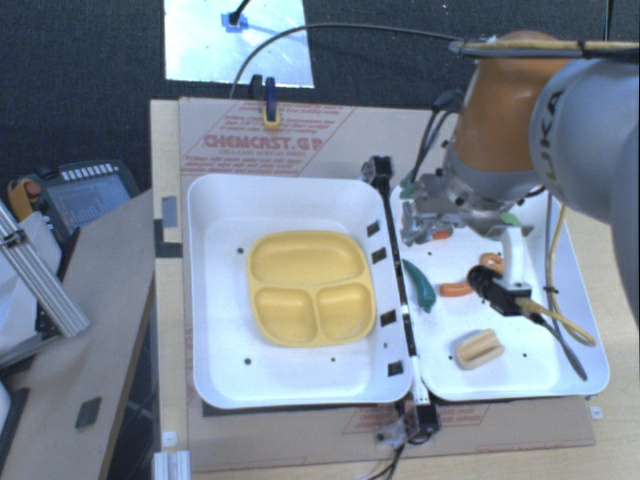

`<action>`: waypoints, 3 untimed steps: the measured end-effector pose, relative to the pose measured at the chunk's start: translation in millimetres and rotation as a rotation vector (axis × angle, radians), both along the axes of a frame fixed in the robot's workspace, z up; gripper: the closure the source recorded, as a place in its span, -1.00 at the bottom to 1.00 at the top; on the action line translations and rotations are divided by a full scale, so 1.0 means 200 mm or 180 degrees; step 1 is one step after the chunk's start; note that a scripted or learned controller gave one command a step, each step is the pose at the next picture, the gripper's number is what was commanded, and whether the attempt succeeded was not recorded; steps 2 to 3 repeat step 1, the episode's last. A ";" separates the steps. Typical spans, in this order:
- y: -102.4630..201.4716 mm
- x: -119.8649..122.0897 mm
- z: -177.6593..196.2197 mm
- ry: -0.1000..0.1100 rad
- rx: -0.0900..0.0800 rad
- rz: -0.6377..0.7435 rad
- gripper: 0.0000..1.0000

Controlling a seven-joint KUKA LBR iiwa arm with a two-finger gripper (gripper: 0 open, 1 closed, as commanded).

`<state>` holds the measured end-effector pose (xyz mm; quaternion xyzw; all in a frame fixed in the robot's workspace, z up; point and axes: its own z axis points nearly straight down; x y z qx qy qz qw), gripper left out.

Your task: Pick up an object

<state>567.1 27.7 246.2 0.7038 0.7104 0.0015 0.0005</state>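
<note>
While nothing is yet lifted, the scene is reading from the left like this: the left bin [215,268] is carrying a yellow divided tray [308,288] lying flat in its middle, and the divider between the bins [393,278] is running away from the viewer. Just past it, in the right bin [575,368], a teal piece [420,286] is lying slantwise near the divider, an orange piece [457,290] is sitting just beside it, and a tan block [476,348] is resting nearer the front edge, its long axis running roughly left to right. The gripper [432,223] is hanging over the far part of that bin — the arm's bulk is hiding it, so its opening cannot be judged, and nothing is showing in its hold. The small pieces are lying toward the viewer from it, the teal one seemingly nearest, so the coming move is probably calling for a short shift frontward before descending.
</note>
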 end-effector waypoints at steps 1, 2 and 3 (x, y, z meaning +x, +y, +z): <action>0.25 0.04 0.00 0.0001 0.0002 0.0001 1.00; 0.25 0.04 0.00 0.0001 0.0002 0.0001 1.00; 0.25 0.04 0.00 0.0001 0.0002 0.0001 1.00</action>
